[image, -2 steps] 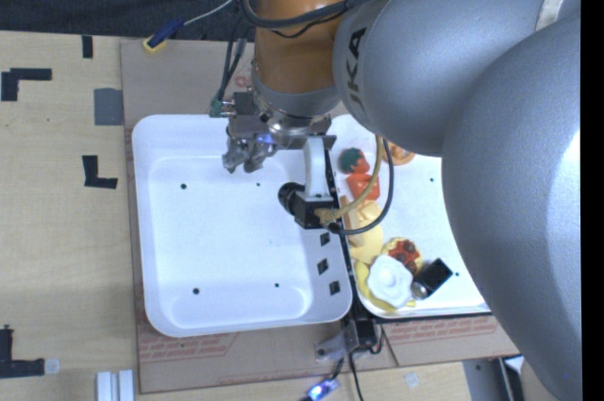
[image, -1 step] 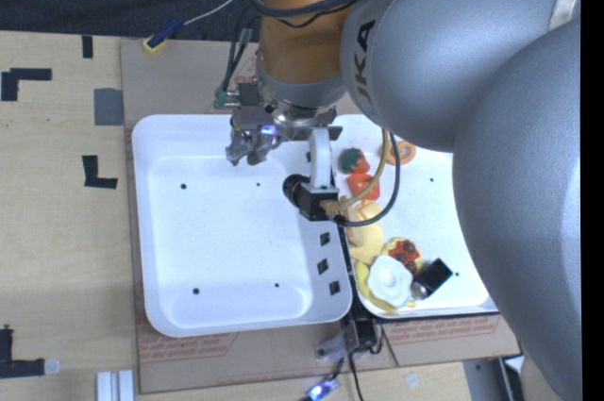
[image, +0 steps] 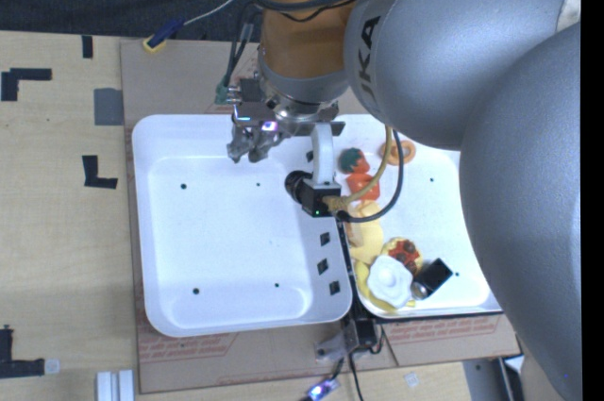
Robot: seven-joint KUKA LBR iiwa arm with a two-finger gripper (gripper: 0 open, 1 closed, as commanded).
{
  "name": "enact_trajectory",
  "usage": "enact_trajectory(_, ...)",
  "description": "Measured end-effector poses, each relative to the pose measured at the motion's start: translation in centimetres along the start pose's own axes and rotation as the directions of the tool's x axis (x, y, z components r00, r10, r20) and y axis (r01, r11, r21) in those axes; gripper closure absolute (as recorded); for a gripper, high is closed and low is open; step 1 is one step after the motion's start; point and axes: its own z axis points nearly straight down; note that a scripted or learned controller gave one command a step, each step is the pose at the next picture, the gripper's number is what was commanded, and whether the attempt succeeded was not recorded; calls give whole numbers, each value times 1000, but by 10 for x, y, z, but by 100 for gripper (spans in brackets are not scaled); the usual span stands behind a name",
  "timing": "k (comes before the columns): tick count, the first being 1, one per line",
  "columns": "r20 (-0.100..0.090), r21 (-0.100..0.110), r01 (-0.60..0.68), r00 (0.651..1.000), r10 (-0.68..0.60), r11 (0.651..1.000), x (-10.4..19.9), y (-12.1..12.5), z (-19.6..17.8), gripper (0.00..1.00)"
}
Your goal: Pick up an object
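The gripper (image: pixel 248 147) hangs over the far edge of the left bin (image: pixel 226 295); whether its fingers are apart I cannot tell. The toys (image: pixel 382 243) lie in the right bin (image: pixel 444 187), so it should swing across first.

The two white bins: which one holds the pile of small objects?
The right bin, beside the arm. Toys lie in it, among them a white piece and a black block; the gripper hangs over the left bin.
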Motion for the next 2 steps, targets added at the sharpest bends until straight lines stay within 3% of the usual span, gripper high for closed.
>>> enact_trajectory(1, -7, -21, 2, 1000, -2, 1000, 57, 29, -119, 100)
enact_trajectory(2, -2, -20, -5, 1000, 5, 1000, 52, 100, -207, 100)
